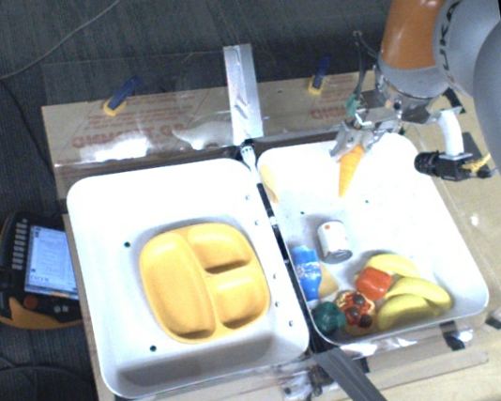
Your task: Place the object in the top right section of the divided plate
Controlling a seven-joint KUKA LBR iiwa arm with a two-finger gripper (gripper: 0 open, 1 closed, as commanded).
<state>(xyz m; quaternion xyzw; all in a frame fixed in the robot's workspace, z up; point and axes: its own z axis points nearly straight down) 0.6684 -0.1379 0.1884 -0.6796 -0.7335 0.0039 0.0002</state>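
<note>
- Tool [360, 135] above the right bin's [442, 210] far edge, closed on the top of an orange carrot [350, 169] hanging below it.
- Yellow divided plate [205, 279] well to the tool's left, in the left bin [109, 266].
- Bananas [409, 297] and a white cup [334, 240] in the right bin, nearer the camera than the tool.

— How many shallow white plastic bins stood on the bench?
— Two: a left bin [105, 295] and a right bin [452, 237].
— And plates?
— One yellow divided plastic plate [205, 279], with three sections.
— Fruit?
— Two yellow toy bananas [409, 297] at the right bin's front edge, and one orange carrot-shaped toy [350, 170] near its back edge.
— Cans?
— One small white cylinder [334, 240].
</note>
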